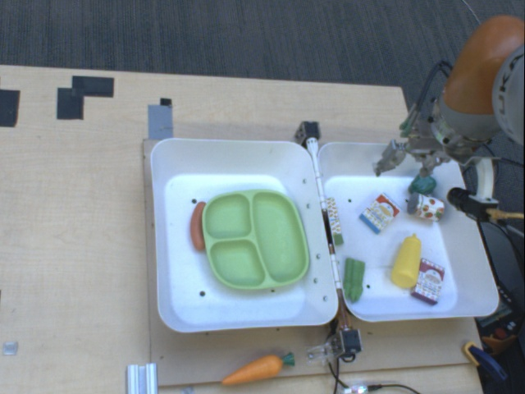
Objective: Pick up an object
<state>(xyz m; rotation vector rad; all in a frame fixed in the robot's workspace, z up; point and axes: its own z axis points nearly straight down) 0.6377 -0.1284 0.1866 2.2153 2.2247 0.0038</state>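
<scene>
I am seeing the arm (484,64) reaching in from the right and hovering over the far edge of the right bin (467,302). The gripper (408,161) is hanging above the bin's far wall; its fingers (389,158) are spreading apart with nothing between them. A small teal object (423,185) is lying just under the gripper, touching a small patterned toy (430,208). A little carton (379,213) is sitting nearby, a yellow mustard bottle (406,261) is lying beside a red box (427,281), and a green vegetable toy (353,277) is resting near the divider. In the left bin (172,302) I am watching a green divided tray (254,238) with a sausage (198,225) touching its left side. A toy carrot (256,368) is lying on the table (74,245).
</scene>
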